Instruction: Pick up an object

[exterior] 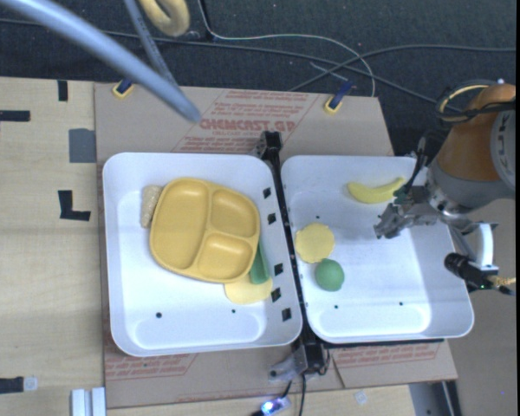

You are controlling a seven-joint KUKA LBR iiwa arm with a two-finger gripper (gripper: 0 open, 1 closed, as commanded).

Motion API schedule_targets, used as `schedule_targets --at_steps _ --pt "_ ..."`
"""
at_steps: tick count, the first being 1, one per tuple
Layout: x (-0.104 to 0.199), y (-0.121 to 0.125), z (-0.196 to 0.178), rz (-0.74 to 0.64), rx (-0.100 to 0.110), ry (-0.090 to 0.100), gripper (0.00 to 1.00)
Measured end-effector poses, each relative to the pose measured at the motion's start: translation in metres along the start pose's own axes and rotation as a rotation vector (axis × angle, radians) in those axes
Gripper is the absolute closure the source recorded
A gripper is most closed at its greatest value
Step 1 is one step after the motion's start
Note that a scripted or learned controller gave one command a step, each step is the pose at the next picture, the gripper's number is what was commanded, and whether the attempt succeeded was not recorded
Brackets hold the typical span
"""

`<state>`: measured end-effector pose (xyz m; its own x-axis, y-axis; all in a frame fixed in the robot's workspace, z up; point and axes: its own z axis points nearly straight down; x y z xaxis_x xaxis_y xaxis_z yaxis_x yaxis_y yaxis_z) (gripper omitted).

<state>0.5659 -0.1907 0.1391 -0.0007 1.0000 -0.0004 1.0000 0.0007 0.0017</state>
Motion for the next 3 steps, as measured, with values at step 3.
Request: schedule_targets --at_steps 3 --pt "0.058 -0.007 -0.087 -0.004 0.004 0.001 1.00"
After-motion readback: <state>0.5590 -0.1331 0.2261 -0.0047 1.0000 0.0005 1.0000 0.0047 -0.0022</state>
